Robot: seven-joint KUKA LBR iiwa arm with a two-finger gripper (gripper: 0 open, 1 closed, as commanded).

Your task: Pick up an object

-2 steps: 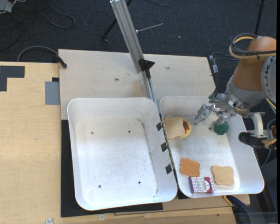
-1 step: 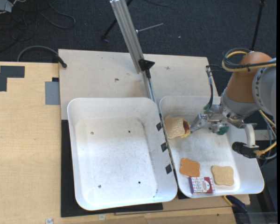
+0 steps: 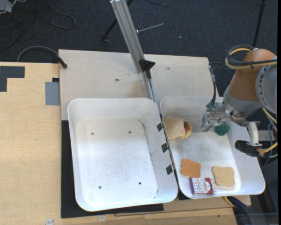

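My gripper (image 3: 210,121) hangs over the upper right part of the right bin (image 3: 253,184), its grey arm with the orange band coming in from the right. A small green object (image 3: 221,130) lies right beside the fingertips; I cannot tell whether it is between them. A sandwich-like toy (image 3: 177,128) sits to the gripper's left near the divider. Further down lie an orange toast slice (image 3: 191,168), a tan bread slice (image 3: 224,176) and a small purple box (image 3: 201,186).
The left bin (image 3: 112,153) stands beside the right one, with black clips (image 3: 163,146) along the shared edge. A slanted aluminium bar (image 3: 131,36) rises behind the bins. A wooden table surface (image 3: 23,139) lies to the left.
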